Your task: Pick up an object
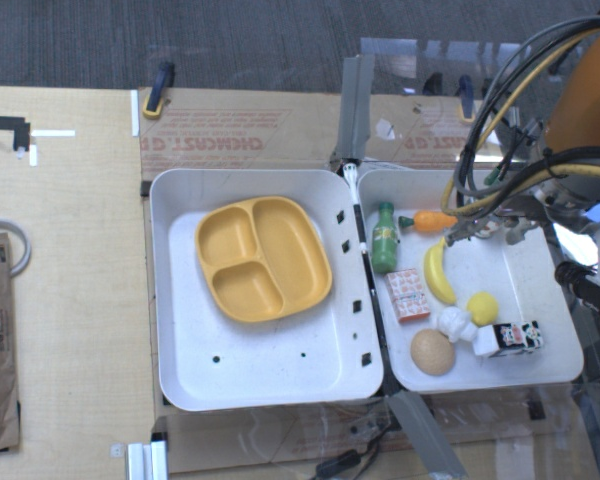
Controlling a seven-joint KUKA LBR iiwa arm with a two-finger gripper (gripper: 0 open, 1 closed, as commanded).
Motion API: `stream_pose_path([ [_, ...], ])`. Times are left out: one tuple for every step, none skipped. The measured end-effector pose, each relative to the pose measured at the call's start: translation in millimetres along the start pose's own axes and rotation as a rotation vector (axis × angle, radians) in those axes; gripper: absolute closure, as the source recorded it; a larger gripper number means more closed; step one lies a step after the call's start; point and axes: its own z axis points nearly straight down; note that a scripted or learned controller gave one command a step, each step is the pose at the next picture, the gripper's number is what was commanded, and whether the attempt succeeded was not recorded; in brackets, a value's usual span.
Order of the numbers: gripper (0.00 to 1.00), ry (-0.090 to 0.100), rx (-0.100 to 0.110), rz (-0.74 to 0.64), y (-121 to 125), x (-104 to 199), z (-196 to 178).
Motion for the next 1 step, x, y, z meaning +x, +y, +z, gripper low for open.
stream_pose_path([
  [0.00, -0.001, -0.001, -0.064, 47.3, -10.5, 52.0],
])
